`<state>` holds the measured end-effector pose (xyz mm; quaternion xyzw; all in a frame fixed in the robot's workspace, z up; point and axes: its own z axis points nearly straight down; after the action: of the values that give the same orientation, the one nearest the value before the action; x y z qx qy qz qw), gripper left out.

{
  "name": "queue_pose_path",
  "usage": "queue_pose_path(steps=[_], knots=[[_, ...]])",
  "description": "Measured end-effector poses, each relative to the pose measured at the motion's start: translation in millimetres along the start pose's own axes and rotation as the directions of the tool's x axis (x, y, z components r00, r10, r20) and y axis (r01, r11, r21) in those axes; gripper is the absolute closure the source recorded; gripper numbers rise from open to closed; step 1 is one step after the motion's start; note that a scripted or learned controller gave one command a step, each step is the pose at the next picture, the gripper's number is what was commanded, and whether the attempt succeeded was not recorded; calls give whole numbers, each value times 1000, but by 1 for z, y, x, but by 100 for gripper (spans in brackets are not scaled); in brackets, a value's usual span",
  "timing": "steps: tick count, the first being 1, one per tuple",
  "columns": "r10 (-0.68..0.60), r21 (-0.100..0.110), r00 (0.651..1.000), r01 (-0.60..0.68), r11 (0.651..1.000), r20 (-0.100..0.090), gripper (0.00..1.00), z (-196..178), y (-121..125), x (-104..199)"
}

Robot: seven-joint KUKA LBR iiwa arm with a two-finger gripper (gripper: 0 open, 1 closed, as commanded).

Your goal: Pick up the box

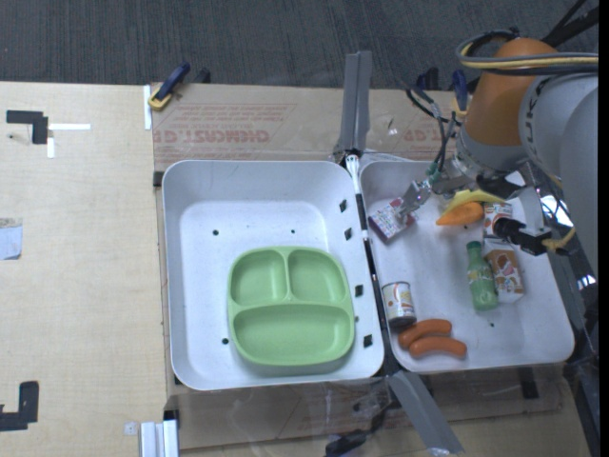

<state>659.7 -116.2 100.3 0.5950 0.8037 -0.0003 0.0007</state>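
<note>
Just left of the gripper (419, 195) lies the box (388, 219) — touching its tip, flat on the bin (533, 350) floor; finger state — cannot tell.

The one text I can read is red print on the cardboard (224, 122) under my bins, upside down from the camera: "CHEMCAST GP", or close to it (the letters are faint and partly cut off by the left bin (181, 255)). More red lettering runs on the cardboard behind the right bin (533, 350), too blurred to make out. The box (388, 219), the can (399, 303) and the bottle (481, 274) carry labels, but no word on them is legible.
</note>
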Motion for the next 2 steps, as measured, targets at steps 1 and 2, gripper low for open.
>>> queue_pose_path(steps=[1, 2], knots=[[-48, -11, 999, 48, 999, 8, 0, 3, -14, 12], [-89, -7, 996, 89, 996, 8, 0, 3, -8, 13]])
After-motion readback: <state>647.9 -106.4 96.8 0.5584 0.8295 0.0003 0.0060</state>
